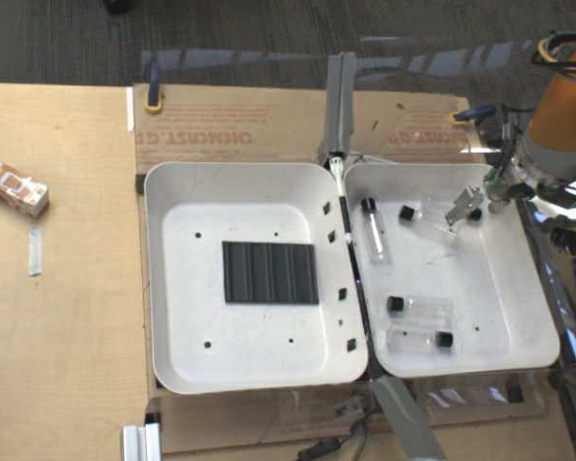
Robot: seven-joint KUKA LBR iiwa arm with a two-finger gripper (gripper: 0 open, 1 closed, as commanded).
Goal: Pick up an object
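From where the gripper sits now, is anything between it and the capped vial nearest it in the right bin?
Nothing visible. The gripper hangs over the upper right of the right bin, and the nearest vial lies just to its left on bare bin floor. The other vials lie further away.
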